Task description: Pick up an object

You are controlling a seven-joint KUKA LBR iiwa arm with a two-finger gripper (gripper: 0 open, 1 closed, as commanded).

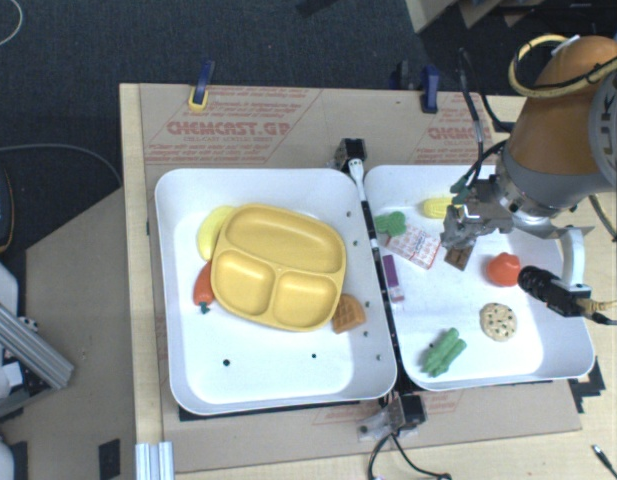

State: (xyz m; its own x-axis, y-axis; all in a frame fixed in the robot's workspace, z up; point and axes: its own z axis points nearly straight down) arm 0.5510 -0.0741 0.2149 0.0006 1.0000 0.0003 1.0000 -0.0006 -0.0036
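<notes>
My gripper [458,240] hangs over the upper middle of the right bin [548,363], under the grey and orange arm. A small brown piece [456,258] sits right at its lower tip, but I cannot make out whether it is gripped or lying on the bin floor. Close by are a pink-and-white patterned packet [416,246], a green piece [391,222], a yellow piece [436,207] and a red ball-like item [504,268].
The right bin also holds a purple stick [391,273], a speckled cookie [498,321] and a green bean bundle [443,352]. In the left bin [188,348] lie a yellow divided plate [278,266], a yellow item [213,230], a red-orange item [203,288] and a brown waffle piece [348,314].
</notes>
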